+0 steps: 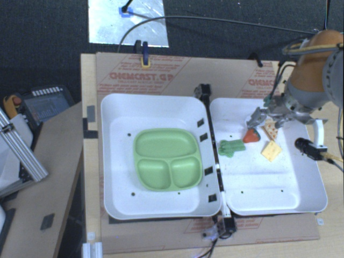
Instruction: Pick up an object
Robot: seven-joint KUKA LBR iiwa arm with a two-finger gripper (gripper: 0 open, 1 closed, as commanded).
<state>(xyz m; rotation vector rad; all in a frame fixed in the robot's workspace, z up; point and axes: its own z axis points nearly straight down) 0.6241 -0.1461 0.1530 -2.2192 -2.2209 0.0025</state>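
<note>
Gripper [257,123] low in right bin [309,198], finger state unclear, at red piece [251,137]. Green toy [231,147], yellow block [271,151], cracker [270,131] crowd close; risk: nudging neighbours, missed grasp.

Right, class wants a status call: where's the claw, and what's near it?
Claw low over right bin. Red piece just beneath, not seen gripped. Green toy, yellow block close by. Green tray in left bin.

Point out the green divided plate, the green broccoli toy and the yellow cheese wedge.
Green divided plastic plate [165,144], camera view, ridge where its compartments meet.
Green broccoli-shaped toy [231,147], camera view, middle of its body.
Yellow cheese wedge toy [271,151], camera view, top face.
</note>
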